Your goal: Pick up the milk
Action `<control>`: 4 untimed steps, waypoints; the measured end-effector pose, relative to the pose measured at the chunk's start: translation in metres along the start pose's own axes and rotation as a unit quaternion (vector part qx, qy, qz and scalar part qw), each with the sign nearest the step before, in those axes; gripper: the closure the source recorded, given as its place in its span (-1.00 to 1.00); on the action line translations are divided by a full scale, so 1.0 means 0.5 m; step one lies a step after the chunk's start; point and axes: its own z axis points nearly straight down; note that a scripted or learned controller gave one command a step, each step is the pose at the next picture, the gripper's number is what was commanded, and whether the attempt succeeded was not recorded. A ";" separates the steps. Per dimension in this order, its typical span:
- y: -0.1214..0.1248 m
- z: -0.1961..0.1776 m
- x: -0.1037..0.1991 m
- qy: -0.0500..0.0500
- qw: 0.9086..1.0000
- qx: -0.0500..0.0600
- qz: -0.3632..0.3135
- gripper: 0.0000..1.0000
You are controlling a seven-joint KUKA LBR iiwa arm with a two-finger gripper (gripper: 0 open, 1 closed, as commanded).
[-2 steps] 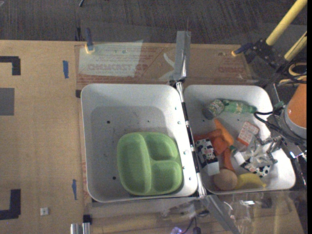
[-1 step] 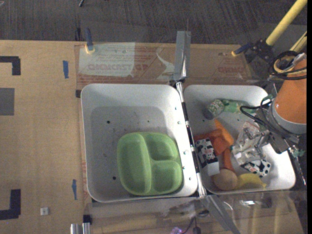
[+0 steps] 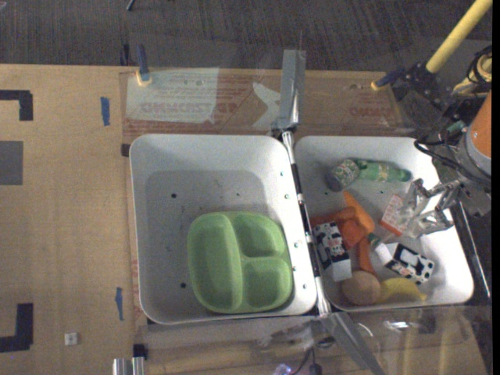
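Leftmost, the left bin (image 3: 156,170) holds a green divided plate (image 3: 240,262) lying flat toward its near right corner. Across the divider, the right bin (image 3: 453,283) carries the clutter: a cow-patterned milk carton (image 3: 331,249) leaning against the dividing wall, an orange carrot-like piece (image 3: 358,219) just beside it, a green bottle (image 3: 369,172) lying near the far wall, a tan round item (image 3: 360,288) and a yellow banana (image 3: 401,289) at the near edge, and a second cow-patterned carton (image 3: 409,263) further right. The gripper (image 3: 428,201) hovers over the bin's right half above a clear wrapped item (image 3: 397,212), well apart from the first carton. By my reading nothing is lifted yet; the reach, grasp and raise all remain. Glare and metal clutter blur the tool, so I cannot tell whether it is spread or pressed together.
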 end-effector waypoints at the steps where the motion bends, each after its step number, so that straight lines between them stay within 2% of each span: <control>1: -0.126 0.144 0.054 0.002 0.994 -0.001 -0.109 1.00; 2: -0.041 0.121 0.037 0.001 0.991 -0.001 -0.132 1.00; 3: 0.067 0.120 0.021 0.002 0.974 -0.002 -0.224 1.00; 4: 0.048 0.133 -0.027 0.000 0.982 -0.001 -0.190 1.00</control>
